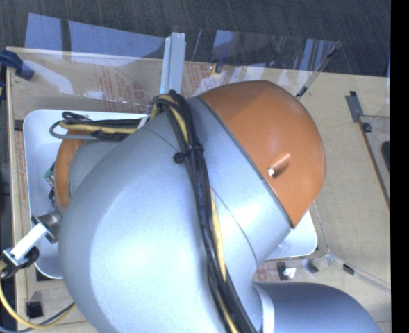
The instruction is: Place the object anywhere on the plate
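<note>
My grey arm [142, 227], with its orange band [266, 137], looms large across the middle of the camera view and hangs over the left bin [32, 127]. An orange plate [61, 173] lies in that bin, and just a curved strip of its left edge peeks out from under the arm. A small green thing [49, 176] sits at the plate's left rim, too hidden to name. A metal fitting with a white plug [25, 245] and a yellow cable sticks out from under the arm at the lower left.
A black and yellow cable bundle [190, 159] runs down the arm's back. A corner of the right bin [305, 244] pokes out at the lower right. A blue clamp [12, 61] sits on the bench's far left corner. Bare wooden bench [350, 186] lies to the right.
</note>
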`<state>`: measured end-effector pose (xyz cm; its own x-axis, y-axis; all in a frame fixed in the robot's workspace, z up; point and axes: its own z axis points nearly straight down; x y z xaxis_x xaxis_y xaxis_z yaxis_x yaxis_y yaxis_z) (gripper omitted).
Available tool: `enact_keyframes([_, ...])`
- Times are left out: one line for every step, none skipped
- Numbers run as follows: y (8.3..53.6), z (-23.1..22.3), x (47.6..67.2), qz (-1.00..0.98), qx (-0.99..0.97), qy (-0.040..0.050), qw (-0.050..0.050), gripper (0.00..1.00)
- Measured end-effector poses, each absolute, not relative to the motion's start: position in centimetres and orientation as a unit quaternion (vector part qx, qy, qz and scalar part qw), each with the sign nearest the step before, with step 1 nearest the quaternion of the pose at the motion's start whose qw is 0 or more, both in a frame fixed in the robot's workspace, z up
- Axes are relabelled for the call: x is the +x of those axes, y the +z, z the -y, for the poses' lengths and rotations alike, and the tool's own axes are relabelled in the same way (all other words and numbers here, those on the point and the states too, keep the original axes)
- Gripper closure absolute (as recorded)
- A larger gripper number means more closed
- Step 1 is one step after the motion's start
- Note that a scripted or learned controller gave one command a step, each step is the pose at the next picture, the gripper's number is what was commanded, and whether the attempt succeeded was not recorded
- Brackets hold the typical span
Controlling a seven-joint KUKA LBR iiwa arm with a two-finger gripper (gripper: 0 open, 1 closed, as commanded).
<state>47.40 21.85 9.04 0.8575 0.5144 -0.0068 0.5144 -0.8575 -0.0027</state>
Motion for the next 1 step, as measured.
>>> enact_keyframes([23.3, -18.02, 48.54, 0.255, -0.967, -0.0003, 0.0, 0.0])
